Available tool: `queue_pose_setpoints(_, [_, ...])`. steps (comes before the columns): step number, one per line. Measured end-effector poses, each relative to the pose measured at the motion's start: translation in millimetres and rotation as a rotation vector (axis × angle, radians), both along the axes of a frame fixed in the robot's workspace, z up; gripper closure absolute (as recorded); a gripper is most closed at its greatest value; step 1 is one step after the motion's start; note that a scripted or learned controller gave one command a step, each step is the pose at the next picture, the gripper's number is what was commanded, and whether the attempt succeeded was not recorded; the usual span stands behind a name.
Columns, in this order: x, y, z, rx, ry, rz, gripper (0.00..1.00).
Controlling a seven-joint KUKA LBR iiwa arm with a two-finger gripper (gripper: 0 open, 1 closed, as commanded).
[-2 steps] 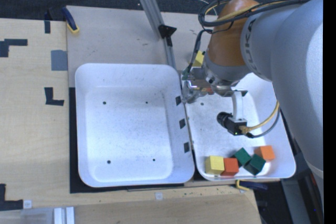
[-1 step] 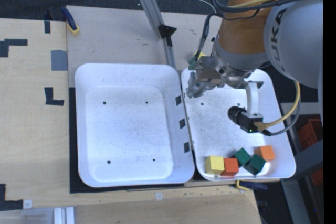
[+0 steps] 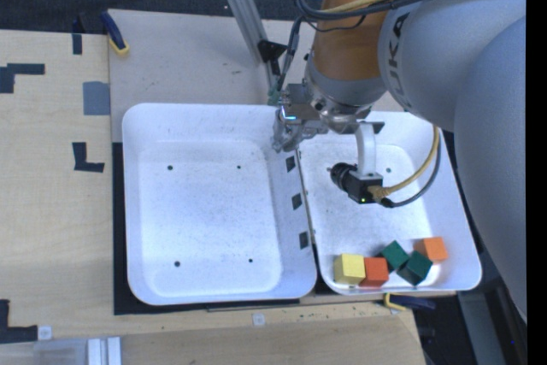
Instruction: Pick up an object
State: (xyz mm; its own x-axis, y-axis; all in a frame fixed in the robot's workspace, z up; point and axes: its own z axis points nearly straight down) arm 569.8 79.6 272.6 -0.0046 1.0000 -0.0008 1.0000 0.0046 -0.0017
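Yellow block (image 3: 349, 267), square, matte

My own arm (image 3: 444, 64) runs off the right edge and covers the far right corner of the bin (image 3: 457, 269) behind my claw (image 3: 286, 132) — the claw's fingers are too small and dark to tell apart.

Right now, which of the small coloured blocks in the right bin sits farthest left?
The yellow cube-shaped block, at the left end of the cluster along the right white bin's near wall; the orange and green blocks lie to its right.
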Motion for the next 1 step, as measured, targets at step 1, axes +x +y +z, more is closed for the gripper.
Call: queue_pose_setpoints(1, [-9.2, 11.9, 95.9, 0.002, -0.008, -0.001, 1.00])
